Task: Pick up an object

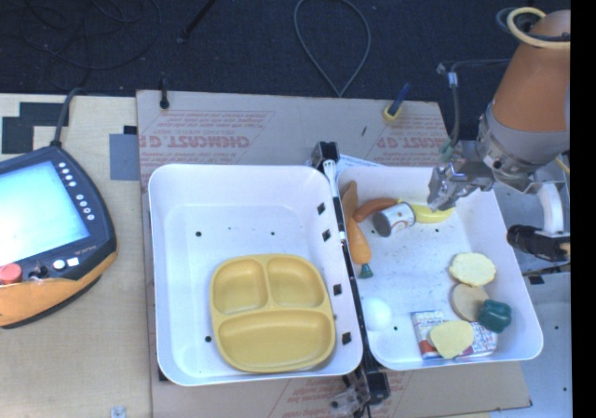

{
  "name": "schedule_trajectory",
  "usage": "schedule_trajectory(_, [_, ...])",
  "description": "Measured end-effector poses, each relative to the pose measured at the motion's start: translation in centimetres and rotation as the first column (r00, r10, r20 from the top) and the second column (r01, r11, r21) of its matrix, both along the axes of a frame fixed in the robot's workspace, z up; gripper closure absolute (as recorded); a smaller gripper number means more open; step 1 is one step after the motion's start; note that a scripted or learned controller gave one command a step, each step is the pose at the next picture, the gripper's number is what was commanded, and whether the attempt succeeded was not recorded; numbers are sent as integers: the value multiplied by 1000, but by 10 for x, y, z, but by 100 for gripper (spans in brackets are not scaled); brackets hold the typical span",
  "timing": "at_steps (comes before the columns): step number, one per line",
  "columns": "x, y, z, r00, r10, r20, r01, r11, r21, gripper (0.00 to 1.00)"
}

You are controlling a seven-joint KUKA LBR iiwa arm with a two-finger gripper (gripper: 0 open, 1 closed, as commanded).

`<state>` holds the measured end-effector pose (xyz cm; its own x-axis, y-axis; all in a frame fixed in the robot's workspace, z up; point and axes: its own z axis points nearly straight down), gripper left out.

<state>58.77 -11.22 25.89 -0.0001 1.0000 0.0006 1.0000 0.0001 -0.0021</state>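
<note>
Over the right bin (521, 351), near its far edge, the gripper (447, 191) hangs just above a yellow banana (430, 213). I cannot tell how its hand is set. To do well, it should drop straight onto the banana, not bump the small can (399, 218) beside it.

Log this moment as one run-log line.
gripper: over right bin, at yellow piece | grasp: unconfirmed | left bin: yellow tray

Tray (272, 314) in left bin (177, 221) (toys (472, 269) in right)
</note>
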Motion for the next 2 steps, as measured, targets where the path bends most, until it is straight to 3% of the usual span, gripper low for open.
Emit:
schedule_trajectory(1, [9, 1, -13, 1000, 0, -1, 0, 1000, -1, 100])
schedule_trajectory(2, [30, -37, -34, 1000, -1, 0, 1, 1000, -1, 100])
